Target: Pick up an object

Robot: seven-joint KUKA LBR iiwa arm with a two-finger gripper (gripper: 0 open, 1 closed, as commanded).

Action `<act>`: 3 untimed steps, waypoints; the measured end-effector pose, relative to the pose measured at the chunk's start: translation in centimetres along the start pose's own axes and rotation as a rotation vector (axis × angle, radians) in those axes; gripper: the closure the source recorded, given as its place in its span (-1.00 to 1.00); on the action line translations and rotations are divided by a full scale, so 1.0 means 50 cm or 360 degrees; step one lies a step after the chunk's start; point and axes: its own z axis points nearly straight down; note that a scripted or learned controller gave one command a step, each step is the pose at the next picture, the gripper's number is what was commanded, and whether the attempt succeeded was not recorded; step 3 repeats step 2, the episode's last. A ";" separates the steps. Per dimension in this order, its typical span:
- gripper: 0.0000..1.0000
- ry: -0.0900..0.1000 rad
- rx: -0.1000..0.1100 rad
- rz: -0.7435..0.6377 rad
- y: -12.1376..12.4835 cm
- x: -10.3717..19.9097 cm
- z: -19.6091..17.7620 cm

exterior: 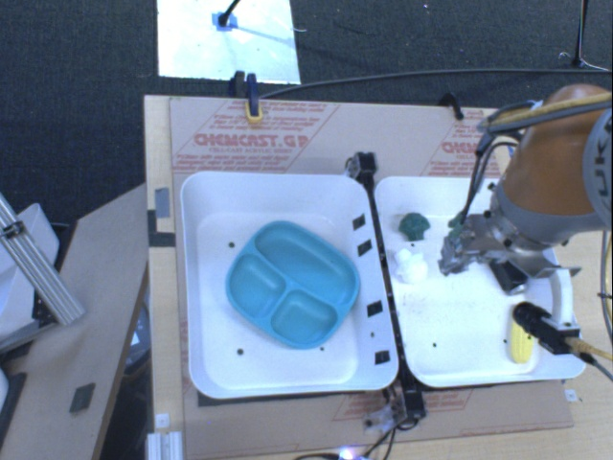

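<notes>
We see a pale wooden worktop (287, 132) on dark carpet, bearing two white bins: the left bin (206, 257) holds a blue divided plate (292, 283). In the right bin (460, 357) a dark green lump (415, 225) sits just above a small white piece (411, 264), with a yellow object (521, 343) near the lower right corner. The tool (458, 253) hangs low beside the white piece (whether it grips anything we cannot tell).

Blue divided plate (292, 283) in left bin (206, 257), gripper (454, 255) over right bin (450, 353), near green object (414, 225)
</notes>
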 end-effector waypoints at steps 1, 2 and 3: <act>1.00 0.0000 0.0000 0.0000 -0.004 0.112 0.024; 1.00 0.0000 0.0003 0.0000 -0.003 0.220 0.043; 1.00 0.0000 0.0003 0.0000 -0.003 0.220 0.043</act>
